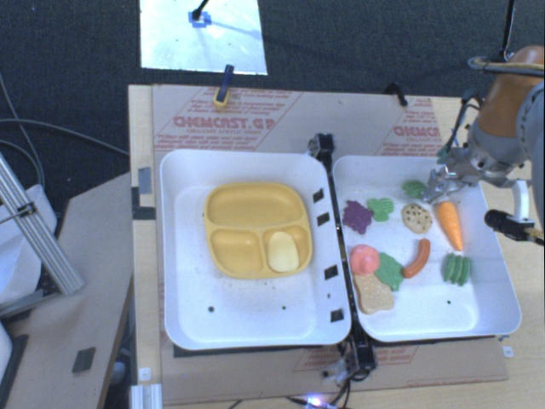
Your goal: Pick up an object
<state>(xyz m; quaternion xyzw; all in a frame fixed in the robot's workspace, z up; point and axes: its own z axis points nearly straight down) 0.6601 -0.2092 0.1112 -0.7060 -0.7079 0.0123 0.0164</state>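
Claw (440,187) in right bin — carrot (449,223) just below (apart).

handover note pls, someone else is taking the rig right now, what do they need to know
Gripper: low over the right bin's far side, above the carrot's top, next to a green piece; grip state unclear.
Things: the toy food lies in the right bin, including a cookie, sausage and purple grapes. Yellow tray sits in the left bin.
Done: nothing visibly lifted.
Left: grasp and lift one object.
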